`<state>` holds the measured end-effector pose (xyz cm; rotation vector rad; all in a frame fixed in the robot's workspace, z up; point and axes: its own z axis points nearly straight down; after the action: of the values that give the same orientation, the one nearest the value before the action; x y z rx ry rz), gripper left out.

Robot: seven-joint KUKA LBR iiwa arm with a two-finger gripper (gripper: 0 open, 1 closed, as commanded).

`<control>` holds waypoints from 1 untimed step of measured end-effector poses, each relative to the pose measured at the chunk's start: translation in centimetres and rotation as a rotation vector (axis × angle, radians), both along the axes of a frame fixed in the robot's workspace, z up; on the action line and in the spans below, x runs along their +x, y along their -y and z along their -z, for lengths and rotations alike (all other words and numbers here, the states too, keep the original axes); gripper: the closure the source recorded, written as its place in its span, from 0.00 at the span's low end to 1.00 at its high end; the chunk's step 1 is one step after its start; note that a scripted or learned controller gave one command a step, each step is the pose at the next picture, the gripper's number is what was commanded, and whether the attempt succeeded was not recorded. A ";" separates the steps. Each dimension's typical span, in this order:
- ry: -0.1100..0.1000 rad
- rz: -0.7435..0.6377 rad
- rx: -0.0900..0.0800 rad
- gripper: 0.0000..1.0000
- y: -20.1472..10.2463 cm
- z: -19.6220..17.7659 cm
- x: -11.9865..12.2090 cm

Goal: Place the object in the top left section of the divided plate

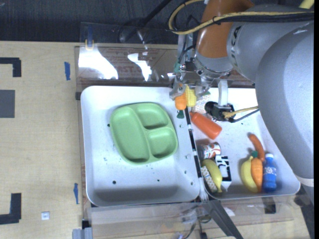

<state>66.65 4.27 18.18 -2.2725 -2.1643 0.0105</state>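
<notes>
The green divided plate (143,132) lies in the left bin (99,173); it has one large section on the left and two smaller ones on the right. My gripper (189,93) hangs over the top of the wall between the two bins, up and to the right of the plate. A small yellow corn cob (190,96) sits between its fingers, and an orange piece (180,103) shows just below and left of the cob. The gripper is shut on the corn cob.
The right bin (286,187) holds a red-orange cylinder (206,124), a small can (212,151), a banana (213,175), a black-and-white box (225,167), a carrot (256,144), a yellow fruit (246,173) and a blue bottle (269,172). The arm covers that bin's upper right.
</notes>
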 end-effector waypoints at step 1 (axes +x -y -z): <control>0.005 0.106 0.000 1.00 -10.1 1.2 0.0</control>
<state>66.64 14.41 17.02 -2.3859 -2.0434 0.0038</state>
